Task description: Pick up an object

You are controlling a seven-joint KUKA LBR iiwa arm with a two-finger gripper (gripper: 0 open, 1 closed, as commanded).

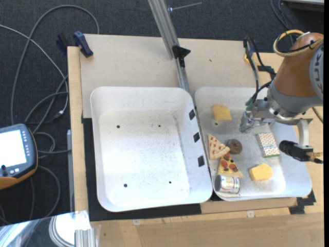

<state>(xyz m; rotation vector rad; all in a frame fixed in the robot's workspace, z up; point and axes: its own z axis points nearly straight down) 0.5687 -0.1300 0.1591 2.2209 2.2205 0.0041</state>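
Since the tool [249, 121], its finger spread impossible to tell, hangs right of centre over bare floor of the right bin [295, 189], a descent could miss the brown disc [234, 146] below-left and the wrapped packet [268, 144] below-right.

Setting reads as a robotics lab — a plywood tabletop [128, 60] on dark carpet [31, 60], carrying two shallow white bins: left bin [141, 148], right bin [288, 187], the latter stocked with toy food such as pizza slices [218, 147] and a cheese wedge [261, 172]. A grey-and-orange industrial arm [295, 81] reaches in from the right; loose cables [49, 45] trail across the floor, and a handheld control pendant with a screen [15, 156] lies at the left edge. Blue clamp [82, 42] at the board's corner and an aluminium mast [162, 19] bolted between the bins — test-rig hardware, not household furniture.
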